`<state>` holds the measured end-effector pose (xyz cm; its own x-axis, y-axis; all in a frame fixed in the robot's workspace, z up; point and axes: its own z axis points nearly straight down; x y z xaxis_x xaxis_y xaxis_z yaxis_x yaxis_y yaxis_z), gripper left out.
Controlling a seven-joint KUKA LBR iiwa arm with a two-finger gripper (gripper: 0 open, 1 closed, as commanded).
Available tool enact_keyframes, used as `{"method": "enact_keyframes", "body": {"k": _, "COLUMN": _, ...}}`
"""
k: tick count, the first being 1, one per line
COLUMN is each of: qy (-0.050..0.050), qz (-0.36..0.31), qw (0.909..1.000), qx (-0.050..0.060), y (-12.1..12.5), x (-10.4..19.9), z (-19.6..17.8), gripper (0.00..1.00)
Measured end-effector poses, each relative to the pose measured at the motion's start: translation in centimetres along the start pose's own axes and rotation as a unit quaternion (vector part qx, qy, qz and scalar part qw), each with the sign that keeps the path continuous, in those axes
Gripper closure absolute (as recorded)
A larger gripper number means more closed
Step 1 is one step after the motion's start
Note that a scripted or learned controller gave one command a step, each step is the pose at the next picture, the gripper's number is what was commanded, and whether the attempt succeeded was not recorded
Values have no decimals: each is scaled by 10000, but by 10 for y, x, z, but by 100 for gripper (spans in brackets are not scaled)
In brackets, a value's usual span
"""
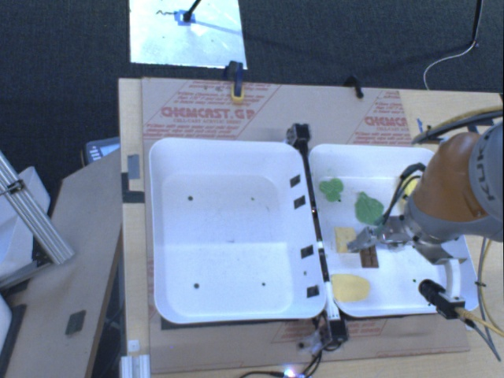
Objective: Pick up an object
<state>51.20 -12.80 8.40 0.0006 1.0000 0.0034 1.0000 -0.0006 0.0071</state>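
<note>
Bench (197, 101): brown board with red print, carrying two shallow white bins side by side, joined along a black hinged strip.

Left bin (228, 231): the larger-looking of the two, white floor with a few small dark dots.

Right bin (370, 164): holds all the loose items. Arm (461, 187) comes in over its right edge, orange band above grey wrist, covering much of the bin's right half.

Gripper (368, 244): low over the middle of the right bin, pointing toward the bin's left wall. Whether it is released or clenched cannot be told; the tip is a dark blur.

Contents of right bin, by size:
- Yellow oval object (350, 288), near the front-left corner, lying flat, well apart from the green pieces.
- Green object (368, 208), mid-bin, just behind the gripper.
- Smaller green object (331, 188), near the left wall, toward the back.
- Tan square piece (344, 238), just beside the gripper tip on its left.
- Small brown piece (368, 259), directly at the gripper tip on its front side; contact unclear.
</note>
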Motion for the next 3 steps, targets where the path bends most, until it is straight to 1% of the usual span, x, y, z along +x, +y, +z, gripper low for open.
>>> {"method": "enact_keyframes", "body": {"k": 1, "qy": -22, "qz": -11, "qw": 10000, "qx": -38, "y": 2, "x": -1, "z": -16, "gripper": 100}}
{"method": "enact_keyframes", "body": {"k": 2, "qy": -10, "qz": -22, "qw": 10000, "qx": 31, "y": -25, "x": 33, "z": 0, "gripper": 100}}
{"method": "enact_keyframes", "body": {"k": 3, "qy": -16, "qz": -60, "qw": 10000, "qx": -39, "y": 20, "x": 80, "z": -116, "gripper": 100}}
